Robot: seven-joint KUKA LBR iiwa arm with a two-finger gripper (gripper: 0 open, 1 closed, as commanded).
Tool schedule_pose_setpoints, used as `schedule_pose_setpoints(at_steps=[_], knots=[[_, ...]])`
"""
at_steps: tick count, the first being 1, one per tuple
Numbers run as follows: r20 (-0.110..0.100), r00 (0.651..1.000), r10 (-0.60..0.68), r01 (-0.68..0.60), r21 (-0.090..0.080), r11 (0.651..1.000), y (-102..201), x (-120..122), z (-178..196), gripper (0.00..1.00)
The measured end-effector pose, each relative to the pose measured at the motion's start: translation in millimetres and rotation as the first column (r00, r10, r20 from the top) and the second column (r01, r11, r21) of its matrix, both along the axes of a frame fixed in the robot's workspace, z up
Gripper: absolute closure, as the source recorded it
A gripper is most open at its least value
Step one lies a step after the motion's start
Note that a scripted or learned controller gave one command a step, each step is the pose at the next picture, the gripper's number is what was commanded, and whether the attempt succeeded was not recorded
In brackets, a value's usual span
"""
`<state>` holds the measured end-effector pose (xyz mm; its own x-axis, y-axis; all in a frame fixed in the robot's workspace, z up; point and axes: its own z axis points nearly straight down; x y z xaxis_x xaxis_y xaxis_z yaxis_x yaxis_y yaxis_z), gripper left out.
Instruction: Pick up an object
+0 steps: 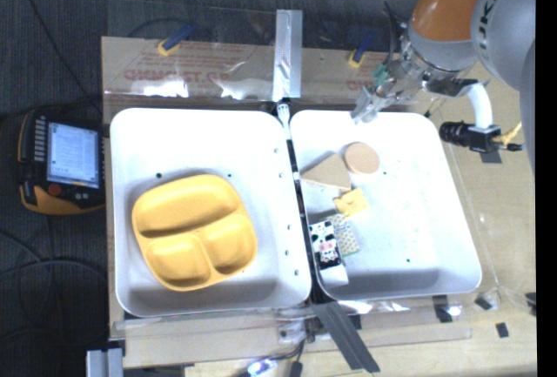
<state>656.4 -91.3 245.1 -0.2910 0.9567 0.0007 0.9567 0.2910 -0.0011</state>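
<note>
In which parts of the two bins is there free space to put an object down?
Free: right bin, its right half, beyond the round disc; left bin, the strip above the yellow tray. Crowded: the right bin's left side, by the divider.

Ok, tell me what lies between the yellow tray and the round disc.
In the camera view, between the yellow tray and the round disc lie the bins' adjoining rims and a tan wedge.
</note>
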Motion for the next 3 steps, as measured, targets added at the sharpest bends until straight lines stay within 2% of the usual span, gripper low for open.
schedule_pose_setpoints(at_steps=[1,2,3], knots=[[0.002,0.998,-0.067,0.067,-0.004,0.998,-63,-48,83,1.00],[0.003,0.966,0.257,-0.257,-0.005,0.966,-105,-85,190,1.00],[0.002,0.813,0.582,-0.582,-0.006,0.813,-132,-27,190,1.00]])
